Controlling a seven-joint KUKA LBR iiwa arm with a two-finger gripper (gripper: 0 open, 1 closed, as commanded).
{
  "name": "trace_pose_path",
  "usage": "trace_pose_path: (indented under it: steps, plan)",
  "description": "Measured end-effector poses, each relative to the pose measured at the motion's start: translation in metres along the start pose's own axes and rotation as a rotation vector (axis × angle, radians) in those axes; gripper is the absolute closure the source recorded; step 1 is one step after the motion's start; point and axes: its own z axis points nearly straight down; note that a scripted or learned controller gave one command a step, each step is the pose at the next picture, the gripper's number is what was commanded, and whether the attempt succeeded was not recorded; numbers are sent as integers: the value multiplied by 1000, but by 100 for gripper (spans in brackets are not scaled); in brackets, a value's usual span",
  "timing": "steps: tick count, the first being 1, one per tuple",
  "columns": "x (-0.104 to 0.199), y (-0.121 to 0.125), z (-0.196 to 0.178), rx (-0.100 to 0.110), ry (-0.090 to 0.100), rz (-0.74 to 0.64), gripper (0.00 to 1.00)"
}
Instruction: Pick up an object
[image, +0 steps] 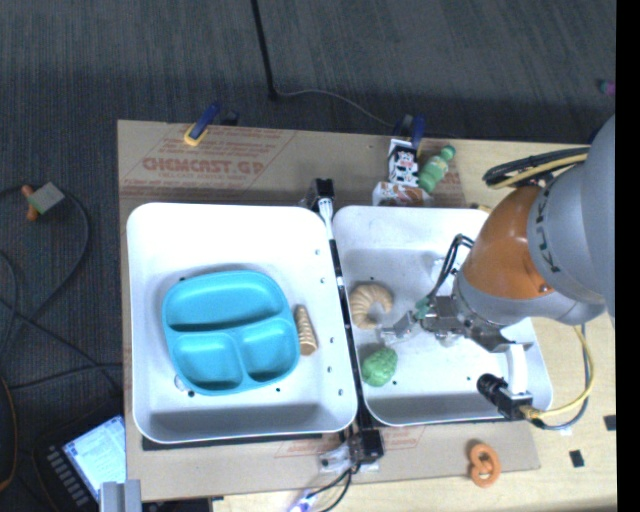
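So the gripper (408, 322) hangs low in the right bin (400, 250), can't tell its state. A tan shell (370, 302) sits just left of it, a green ball (379, 366) nearer. Blue tray (228, 330) fills the left bin (200, 225).

A single fixed camera looks down from above on a brown bench (250, 165) at a slant, its gaze tipped toward the far edge, where dark carpet (120, 60) fills the top of the frame. Both white bins sit whole in the middle ground: the left bin (150, 300) and the right bin (390, 235) side by side. The grey and orange arm (560, 250) enters from the right, looming large because it stands nearer the lens than the bench below.
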Motion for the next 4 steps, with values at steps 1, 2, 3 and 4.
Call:
trace_pose_path:
  steps: [1, 2, 3, 4]
  plan:
    - [-44, -5, -36, 4, 1, 0, 0]
    - [-69, -32, -80, 2, 1, 0, 0]
    - [-83, -29, 0, -1, 11, -7, 0]
    - [-88, -29, -10, -6, -2, -2, 100]
